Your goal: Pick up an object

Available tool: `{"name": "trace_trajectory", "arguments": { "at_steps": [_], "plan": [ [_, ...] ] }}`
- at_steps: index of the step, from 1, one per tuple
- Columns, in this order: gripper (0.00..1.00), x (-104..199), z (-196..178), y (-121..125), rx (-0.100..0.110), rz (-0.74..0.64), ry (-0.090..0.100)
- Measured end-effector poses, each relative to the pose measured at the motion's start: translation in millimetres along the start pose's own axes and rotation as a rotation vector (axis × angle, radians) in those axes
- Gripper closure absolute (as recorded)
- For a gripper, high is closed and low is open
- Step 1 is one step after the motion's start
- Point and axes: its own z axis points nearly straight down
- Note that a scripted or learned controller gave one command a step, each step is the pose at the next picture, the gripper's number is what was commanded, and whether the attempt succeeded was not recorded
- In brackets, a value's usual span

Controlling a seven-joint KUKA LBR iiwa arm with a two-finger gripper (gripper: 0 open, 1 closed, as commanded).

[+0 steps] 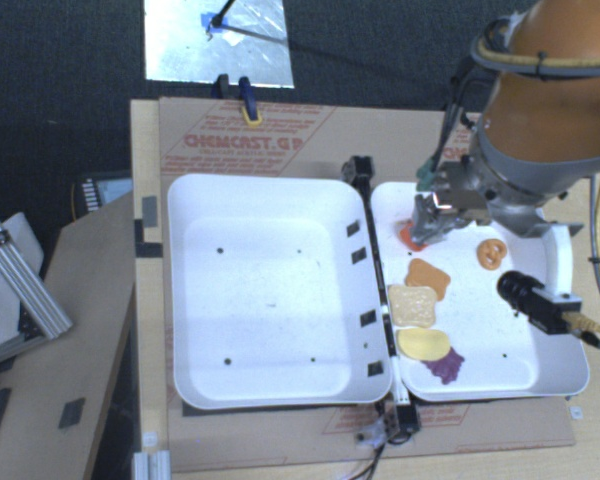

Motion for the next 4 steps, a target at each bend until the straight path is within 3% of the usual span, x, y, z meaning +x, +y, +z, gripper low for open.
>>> {"name": "trace_trajectory", "arguments": {
  "at_steps": [1,2,3,4],
  "plan": [
    [1.0,59.7,-60.0,-6.8,0.004,0.007,-0.002],
    [1.0,105.9,-92.1,-5.9,0.005,0.006,-0.001],
    [1.0,179.4,-113.2,-5.2,0.005,0.005,0.0],
    [1.0,188.2,-156.0,-4.3,0.005,0.007,0.0]
  ]
}}
